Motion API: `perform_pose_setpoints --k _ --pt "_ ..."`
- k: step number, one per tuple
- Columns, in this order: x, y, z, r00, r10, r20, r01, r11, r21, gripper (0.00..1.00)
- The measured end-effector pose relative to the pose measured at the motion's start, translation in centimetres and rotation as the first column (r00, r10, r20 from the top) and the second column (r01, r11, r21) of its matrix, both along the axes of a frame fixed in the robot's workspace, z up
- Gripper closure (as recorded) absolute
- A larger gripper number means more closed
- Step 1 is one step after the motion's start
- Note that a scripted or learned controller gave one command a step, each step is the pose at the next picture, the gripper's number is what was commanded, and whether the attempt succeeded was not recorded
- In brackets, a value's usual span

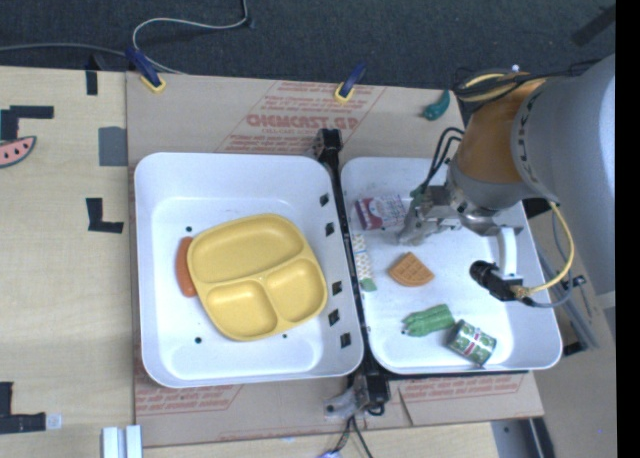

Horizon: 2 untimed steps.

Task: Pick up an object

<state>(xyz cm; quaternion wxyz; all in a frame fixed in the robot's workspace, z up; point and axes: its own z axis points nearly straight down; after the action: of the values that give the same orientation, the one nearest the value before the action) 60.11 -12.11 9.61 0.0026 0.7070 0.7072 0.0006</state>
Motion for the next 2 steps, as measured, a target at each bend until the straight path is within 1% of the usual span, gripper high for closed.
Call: perform_pose_setpoints --k 1,2 --pt "-0.01 0.00 -0.02 1.000 0.000 -0.001 0.000 1.000 0.000 0.00" --pt "-0.01 0.06 0.91 1.000 0.000 -0.001 0.000 1.000 0.001 1.00"
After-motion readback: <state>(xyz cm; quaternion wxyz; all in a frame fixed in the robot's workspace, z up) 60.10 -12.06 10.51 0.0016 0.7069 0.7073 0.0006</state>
